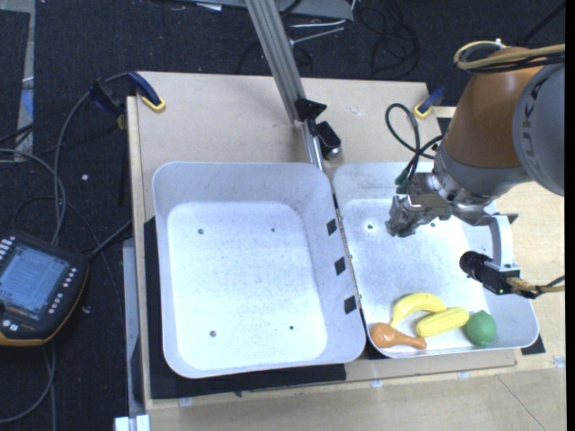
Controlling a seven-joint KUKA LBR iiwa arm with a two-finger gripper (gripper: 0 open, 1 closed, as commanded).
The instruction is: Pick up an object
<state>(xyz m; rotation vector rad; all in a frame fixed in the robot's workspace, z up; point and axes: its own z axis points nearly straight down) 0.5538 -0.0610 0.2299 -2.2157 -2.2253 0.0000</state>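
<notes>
While the arm point(503, 133) reaches in from the right, we see its gripper point(402, 221) hanging over the upper part of the right bin point(422, 259), well apart from the objects below. We cannot tell how the gripper is set. We count 4 objects clustered at the bin's near edge: a yellow banana point(415, 306), a yellow block point(442, 321) touching it, an orange drumstick-shaped piece point(395, 336) just beside them, and a green lime point(482, 329) at the right. We find the left bin point(180, 205) alongside.
</notes>
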